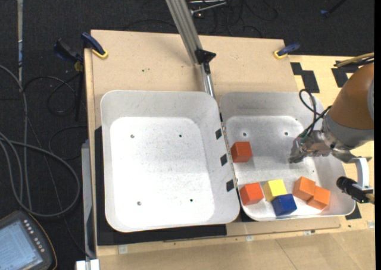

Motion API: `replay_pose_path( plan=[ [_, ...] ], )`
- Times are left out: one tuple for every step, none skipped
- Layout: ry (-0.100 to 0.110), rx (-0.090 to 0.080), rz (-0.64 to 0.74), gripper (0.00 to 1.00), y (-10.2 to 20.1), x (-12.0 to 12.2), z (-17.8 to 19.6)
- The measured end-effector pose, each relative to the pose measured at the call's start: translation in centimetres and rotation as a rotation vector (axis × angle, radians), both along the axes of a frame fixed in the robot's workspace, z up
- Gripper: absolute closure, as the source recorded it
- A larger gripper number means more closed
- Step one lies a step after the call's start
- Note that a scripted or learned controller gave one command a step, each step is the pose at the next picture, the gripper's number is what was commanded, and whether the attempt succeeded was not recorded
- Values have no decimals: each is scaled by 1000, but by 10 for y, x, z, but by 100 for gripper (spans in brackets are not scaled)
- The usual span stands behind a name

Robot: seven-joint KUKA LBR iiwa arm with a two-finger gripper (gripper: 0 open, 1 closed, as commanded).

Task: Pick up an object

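The right bin [262, 105] holds several blocks. One orange block [241, 151] lies alone near the bin's left side. Along the front wall sit another orange block [252, 192], a yellow block [275, 188], a blue block [284, 204] and two orange blocks [312, 192] close together. My gripper [297, 153] hangs low over the bin's right half, above and slightly left of the orange pair, right of the lone orange block. No block is visible at its tip.
The left bin [159, 156] lies beside the right one on the wooden bench [149, 60]. A slanted metal pole [181, 16] reaches down to the seam between the bins. Clamps [94, 44] sit at the bench's back corners.
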State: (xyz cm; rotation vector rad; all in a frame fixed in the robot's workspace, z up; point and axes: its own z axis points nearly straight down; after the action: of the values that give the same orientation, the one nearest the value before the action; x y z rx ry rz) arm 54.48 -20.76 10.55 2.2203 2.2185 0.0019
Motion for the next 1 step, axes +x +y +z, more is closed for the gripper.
replay_pose_path(
  plan=[
    [-2, -1, 2, 100, 1, -2, 43]
  ],
)
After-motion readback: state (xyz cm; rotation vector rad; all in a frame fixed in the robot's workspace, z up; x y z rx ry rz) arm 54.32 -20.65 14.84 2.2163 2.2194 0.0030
